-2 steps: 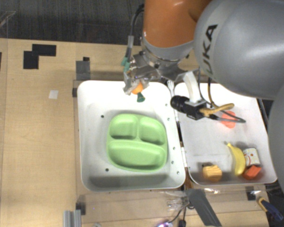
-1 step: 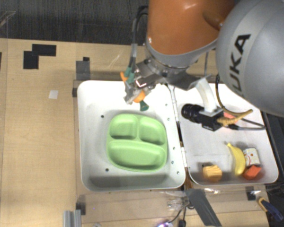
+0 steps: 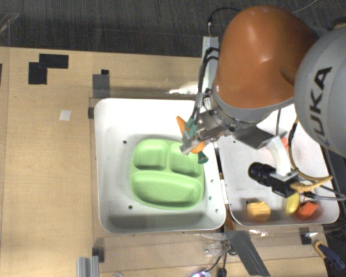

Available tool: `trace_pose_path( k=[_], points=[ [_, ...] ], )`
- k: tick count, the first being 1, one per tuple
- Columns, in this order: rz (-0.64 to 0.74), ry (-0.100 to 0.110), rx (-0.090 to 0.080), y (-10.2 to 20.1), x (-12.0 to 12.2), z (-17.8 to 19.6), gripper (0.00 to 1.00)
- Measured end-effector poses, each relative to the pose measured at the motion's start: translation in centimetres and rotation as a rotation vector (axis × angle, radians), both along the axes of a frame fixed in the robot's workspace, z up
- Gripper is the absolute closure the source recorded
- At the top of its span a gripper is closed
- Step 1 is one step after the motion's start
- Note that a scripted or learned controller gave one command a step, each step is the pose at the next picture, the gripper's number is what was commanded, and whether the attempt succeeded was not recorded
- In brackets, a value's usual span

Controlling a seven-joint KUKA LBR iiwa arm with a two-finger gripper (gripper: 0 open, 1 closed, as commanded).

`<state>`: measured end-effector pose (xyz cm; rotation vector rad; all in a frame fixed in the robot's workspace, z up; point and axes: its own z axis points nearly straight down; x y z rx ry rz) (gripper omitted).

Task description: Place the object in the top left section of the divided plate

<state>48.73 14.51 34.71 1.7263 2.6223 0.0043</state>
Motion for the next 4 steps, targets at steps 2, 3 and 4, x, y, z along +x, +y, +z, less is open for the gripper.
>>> trace_pose_path(
  k=[2,3,4],
  points=[
    [0.174,-0.001,0.000,3.1,3.4,-5.5,1.00],
    [0.347,0.000,0.000,0.6,2.7,-14.7,1.00],
    [0.446,-0.006,-0.002,-6.1,1.5,-4.4,1.00]
  ],
)
